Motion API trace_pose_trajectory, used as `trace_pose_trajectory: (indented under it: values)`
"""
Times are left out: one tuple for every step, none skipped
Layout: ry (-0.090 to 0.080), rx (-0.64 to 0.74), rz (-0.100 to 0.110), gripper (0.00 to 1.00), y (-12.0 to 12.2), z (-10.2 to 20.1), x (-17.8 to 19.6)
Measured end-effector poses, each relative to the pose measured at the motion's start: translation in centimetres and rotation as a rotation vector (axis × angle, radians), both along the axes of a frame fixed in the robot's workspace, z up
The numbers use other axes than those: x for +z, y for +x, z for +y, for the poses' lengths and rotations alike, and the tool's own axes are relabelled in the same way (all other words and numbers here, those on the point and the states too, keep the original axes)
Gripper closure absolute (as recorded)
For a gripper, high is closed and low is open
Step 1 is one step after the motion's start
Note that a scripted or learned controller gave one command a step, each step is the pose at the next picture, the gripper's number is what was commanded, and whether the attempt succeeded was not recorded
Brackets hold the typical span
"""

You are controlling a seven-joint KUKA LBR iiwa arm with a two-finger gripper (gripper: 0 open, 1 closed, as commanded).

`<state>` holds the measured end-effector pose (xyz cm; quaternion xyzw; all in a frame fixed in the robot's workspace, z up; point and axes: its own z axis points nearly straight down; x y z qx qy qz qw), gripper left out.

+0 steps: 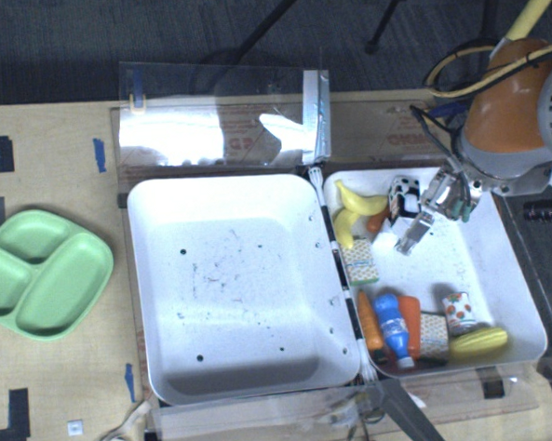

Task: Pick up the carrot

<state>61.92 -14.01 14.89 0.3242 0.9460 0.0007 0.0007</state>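
The end effector (416, 227) hangs over the upper part of the right bin (503, 276), beside a banana (357, 203) — whether it is released or clenched cannot be told. The carrot (368, 319) lies along that bin's left wall near the bottom, touching a blue bottle (393, 324). A green divided plate (44, 273) sits on the desk (48, 145) — well left of the left bin (154, 208).
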Motion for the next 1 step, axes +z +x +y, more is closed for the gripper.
trace_pose_trajectory:
  values:
    - [0.0,0.027,0.001,0.0,-6.73,2.3,-1.8]
